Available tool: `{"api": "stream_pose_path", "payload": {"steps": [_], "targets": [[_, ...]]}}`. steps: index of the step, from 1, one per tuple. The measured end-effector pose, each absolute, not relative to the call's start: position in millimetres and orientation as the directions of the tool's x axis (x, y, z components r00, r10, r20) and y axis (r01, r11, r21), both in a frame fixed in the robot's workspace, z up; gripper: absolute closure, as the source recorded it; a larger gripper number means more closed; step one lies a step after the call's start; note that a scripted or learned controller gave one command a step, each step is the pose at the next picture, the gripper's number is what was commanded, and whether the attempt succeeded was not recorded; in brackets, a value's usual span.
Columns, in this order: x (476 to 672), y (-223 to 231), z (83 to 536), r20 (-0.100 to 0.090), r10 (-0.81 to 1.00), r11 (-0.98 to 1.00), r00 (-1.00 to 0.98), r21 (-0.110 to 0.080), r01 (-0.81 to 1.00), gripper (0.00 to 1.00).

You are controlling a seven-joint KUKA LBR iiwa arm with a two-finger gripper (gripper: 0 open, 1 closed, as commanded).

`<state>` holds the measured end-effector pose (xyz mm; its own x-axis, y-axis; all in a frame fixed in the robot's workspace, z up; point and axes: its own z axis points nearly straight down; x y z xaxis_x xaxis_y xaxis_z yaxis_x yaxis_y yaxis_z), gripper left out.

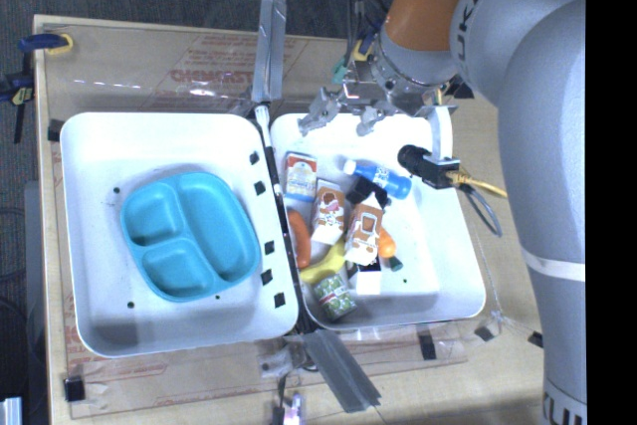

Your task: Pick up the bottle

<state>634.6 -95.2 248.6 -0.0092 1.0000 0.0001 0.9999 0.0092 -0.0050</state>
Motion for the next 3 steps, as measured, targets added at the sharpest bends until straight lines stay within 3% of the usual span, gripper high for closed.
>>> {"api": "stream_pose_path", "payload": {"steps": [1, 2, 3], "targets": [[616.8, -155.7, 206.8, -0.001, 1.0, -0.014, 0.014, -0.005, 1.0, 0.0], [657.7, -140.4, 202.8, -0.002, 0.959, 0.285, -0.285, 0.001, 0.959, 0.0], [583.2, -197.0, 219.2, 0.0, 0.963, 0.269, -0.269, -0.002, 0.963, 0.0]]}}
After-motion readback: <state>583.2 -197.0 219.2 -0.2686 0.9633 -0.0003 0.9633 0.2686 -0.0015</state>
